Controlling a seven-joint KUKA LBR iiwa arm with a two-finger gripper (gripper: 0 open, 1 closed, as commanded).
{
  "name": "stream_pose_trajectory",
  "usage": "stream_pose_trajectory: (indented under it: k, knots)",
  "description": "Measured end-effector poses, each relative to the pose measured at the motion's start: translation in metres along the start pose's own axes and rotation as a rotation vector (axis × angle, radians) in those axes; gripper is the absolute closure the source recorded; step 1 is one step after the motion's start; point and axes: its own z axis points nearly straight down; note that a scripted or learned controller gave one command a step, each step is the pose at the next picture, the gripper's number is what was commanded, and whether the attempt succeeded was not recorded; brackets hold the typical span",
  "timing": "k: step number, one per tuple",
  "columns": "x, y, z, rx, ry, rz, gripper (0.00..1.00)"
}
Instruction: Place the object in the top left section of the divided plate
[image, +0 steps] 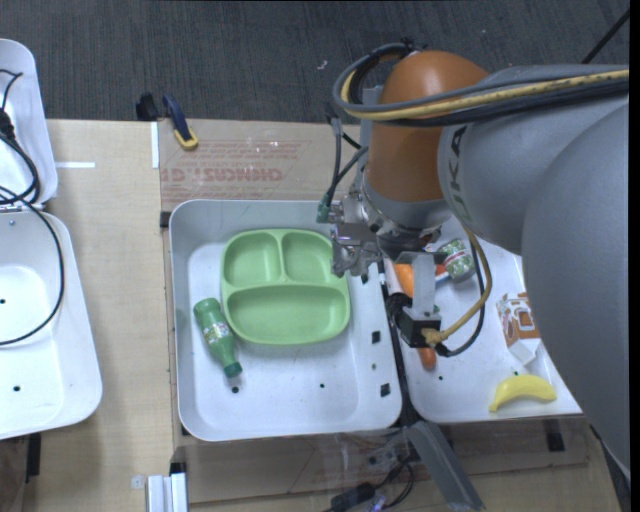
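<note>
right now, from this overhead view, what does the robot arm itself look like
The arm is bulky, with smooth grey casing and a rounded orange band above the wrist. A yellow-and-black cable loops over the orange part and runs along the grey casing. Below the band sits a dark metal wrist block with the gripper under it, and another yellow cable curls down beside it.

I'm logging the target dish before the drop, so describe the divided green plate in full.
The divided plate is light green, looks like smooth plastic, and is roughly square with rounded corners. Raised ridges split it into three sections: two smaller ones along the far side and one wide one nearer the camera. It lies flat on the floor of the left bin. A green bottle lies beside its left edge, touching or nearly so. The gripper hangs over its right edge.
</note>
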Motion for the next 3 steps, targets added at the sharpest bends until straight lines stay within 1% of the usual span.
stream_pose_trajectory:
  k: [1,2,3]
  knots:
    - [0.052,-0.002,0.053,0.003,0.000,-0.097,1.00]
    - [-0.009,-0.077,0.012,0.002,0.001,-0.091,1.00]
    - [-0.040,-0.075,-0.009,-0.001,0.001,-0.223,1.00]
